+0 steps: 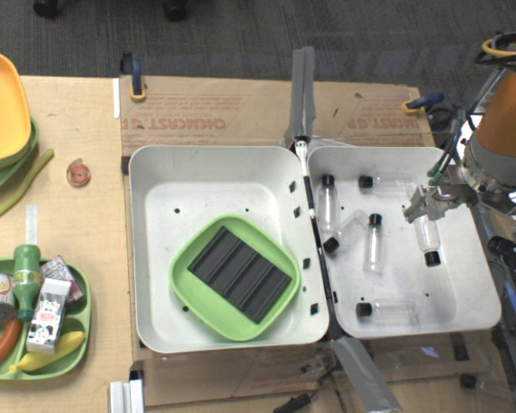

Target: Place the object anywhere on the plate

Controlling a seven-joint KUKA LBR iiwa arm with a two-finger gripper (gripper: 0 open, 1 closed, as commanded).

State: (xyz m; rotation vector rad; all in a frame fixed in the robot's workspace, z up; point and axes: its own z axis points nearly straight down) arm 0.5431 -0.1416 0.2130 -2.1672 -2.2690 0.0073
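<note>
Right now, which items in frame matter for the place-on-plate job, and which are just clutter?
Job items:
- square green plate with dark ribbed insert, left bin
- clear plastic vials with black caps, scattered in right bin
- gripper, over right bin

Clutter:
- green divided tray of toy food, bench left
- stacked yellow and green plates
- small pink ring
- blue clamps

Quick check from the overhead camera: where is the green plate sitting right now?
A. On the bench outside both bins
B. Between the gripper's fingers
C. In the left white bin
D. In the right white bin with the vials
C. The green plate, with its dark ribbed insert, lies tilted on the floor of the left bin, while the clear vials lie scattered in the right bin.
</note>
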